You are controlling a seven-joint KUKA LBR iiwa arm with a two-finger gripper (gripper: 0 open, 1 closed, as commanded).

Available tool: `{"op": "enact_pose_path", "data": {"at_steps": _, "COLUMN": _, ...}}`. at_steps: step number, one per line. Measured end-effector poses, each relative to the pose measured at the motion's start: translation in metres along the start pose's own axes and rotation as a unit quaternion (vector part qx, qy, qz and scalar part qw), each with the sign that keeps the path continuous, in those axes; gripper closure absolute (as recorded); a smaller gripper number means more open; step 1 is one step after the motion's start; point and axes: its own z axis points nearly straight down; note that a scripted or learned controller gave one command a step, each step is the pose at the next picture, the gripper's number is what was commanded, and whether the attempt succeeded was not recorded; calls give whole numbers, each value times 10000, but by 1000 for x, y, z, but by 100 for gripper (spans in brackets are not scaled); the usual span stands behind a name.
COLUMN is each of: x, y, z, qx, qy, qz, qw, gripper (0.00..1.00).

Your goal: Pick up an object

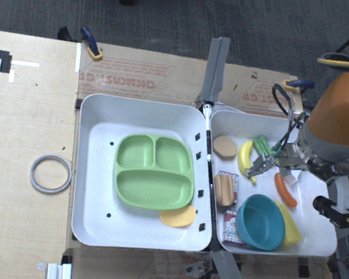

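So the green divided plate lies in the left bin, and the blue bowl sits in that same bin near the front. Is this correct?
Not quite. The green divided plate does lie in the left bin, but the blue bowl sits in the right bin, near its front edge. The camera view shows it there, beside the banana and other small items.
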Motion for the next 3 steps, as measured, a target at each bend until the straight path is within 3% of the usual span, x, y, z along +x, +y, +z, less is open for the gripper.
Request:
{"op": "enact_pose_path", "data": {"at_steps": 1, "x": -15, "y": 58, "z": 90, "qx": -4, "qy": -4, "qz": 136, "qw": 9999, "gripper": 0}}
{"op": "enact_pose_path", "data": {"at_steps": 2, "x": -16, "y": 58, "z": 81, "qx": -10, "qy": -7, "qz": 142, "qw": 9999, "gripper": 100}}
{"op": "enact_pose_path", "data": {"at_steps": 3, "x": 39, "y": 51, "z": -9, "qx": -1, "qy": -2, "qz": 113, "qw": 9999, "gripper": 100}}
